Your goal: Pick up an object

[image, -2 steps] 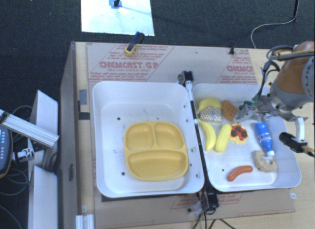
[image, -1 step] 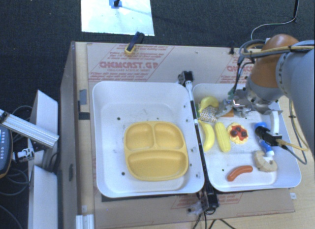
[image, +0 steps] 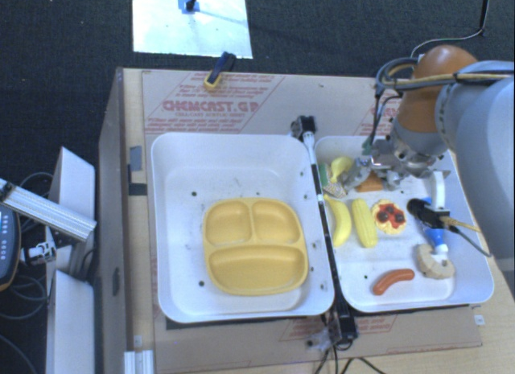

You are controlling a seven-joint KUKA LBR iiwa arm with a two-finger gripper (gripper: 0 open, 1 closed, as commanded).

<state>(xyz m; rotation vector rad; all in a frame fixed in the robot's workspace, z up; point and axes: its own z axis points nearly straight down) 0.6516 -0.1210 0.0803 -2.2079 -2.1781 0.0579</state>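
The right bin (image: 475,284) holds several toy foods. A banana (image: 339,219) and a corn cob (image: 364,222) lie side by side near its left wall. Beside them is a small pizza (image: 391,216). A sausage (image: 393,281) and a beige bagel (image: 435,262) lie near the front. My gripper (image: 364,168) hangs low over the back left of this bin, right above an orange piece (image: 371,187) and next to a yellow piece (image: 340,166) and a green piece (image: 324,174). Nothing is visibly held.
The left bin (image: 173,203) bears a yellow divided plate (image: 255,245). A blue-and-white item (image: 435,237) lies by the bagel. The grey arm (image: 475,123) covers the right bin's back right corner. A clamp (image: 304,128) sits where the bins meet at the back.
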